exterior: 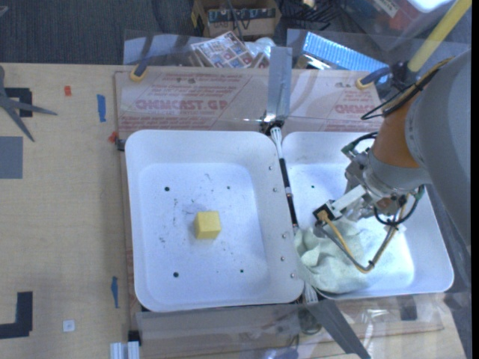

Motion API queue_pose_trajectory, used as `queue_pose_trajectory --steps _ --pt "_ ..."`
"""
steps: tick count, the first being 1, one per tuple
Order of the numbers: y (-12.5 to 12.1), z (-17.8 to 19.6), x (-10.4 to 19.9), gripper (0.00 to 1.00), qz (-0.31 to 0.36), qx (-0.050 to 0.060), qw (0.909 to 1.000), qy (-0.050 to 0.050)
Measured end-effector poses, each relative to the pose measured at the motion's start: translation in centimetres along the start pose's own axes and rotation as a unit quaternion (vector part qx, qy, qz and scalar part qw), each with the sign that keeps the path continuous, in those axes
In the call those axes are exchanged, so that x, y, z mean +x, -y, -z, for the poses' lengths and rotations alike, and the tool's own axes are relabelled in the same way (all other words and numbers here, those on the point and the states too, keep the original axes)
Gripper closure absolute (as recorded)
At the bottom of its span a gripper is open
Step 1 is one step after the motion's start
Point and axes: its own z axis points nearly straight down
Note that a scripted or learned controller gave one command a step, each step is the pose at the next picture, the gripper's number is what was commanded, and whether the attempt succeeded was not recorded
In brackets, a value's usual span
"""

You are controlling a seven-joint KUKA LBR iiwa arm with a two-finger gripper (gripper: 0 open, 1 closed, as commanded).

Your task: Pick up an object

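Cube (208,224), yellow, sits mid-floor in the left bin (150,163). Further right I see a pale crumpled cloth (329,260) in the near-left corner of the right bin (426,268), the gripper (358,214) over it; spread or closed, I cannot tell.

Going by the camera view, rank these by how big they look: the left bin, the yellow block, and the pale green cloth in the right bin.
1. left bin, by far the largest.
2. pale green cloth, a crumpled heap, clearly mid-sized.
3. yellow block, plainly the smallest.
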Motion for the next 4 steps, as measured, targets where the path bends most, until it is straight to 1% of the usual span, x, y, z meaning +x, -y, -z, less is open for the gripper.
queue_pose_trajectory --steps 1,2,3,4 --pt "-1.4 -0.1 3.6 1.0 -0.211 0.0 0.9775 0.001" --pt "-1.5 0.0 -4.8 1.0 -0.092 0.001 0.9958 0.001" --pt "5.0 9.6 -1.4 1.0 -0.141 0.003 0.99 0.003" --pt "12.7 9.6 1.3 1.0 -0.211 0.004 0.9774 0.005"
